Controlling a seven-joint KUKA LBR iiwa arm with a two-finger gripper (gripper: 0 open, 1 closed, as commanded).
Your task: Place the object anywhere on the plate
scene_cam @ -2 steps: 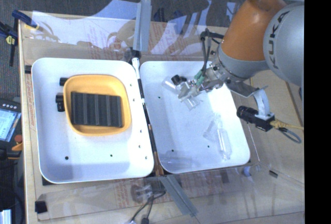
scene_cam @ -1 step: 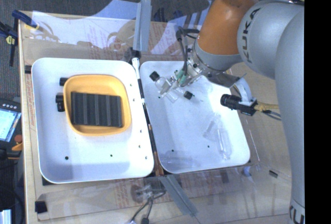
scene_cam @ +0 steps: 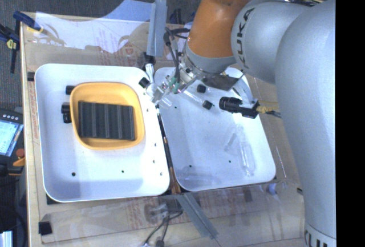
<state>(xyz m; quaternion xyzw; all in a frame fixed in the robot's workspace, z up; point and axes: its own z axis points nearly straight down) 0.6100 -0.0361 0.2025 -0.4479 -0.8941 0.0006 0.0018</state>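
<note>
A yellow plate [scene_cam: 106,93] lies in the left white bin [scene_cam: 57,177]. On its middle rests a dark ribbed rectangular block [scene_cam: 106,120], lying flat. My gripper [scene_cam: 163,92] hangs low over the far left corner of the right bin [scene_cam: 188,180], next to the wall between the two bins. It is to the right of the plate and apart from the block. I see nothing held in it.
Two small black pieces [scene_cam: 69,90] [scene_cam: 65,113] lie in the left bin beside the plate's left rim. A clear plastic item [scene_cam: 244,154] lies in the right bin toward its near right. The arm's bulk covers the right bin's far side.
</note>
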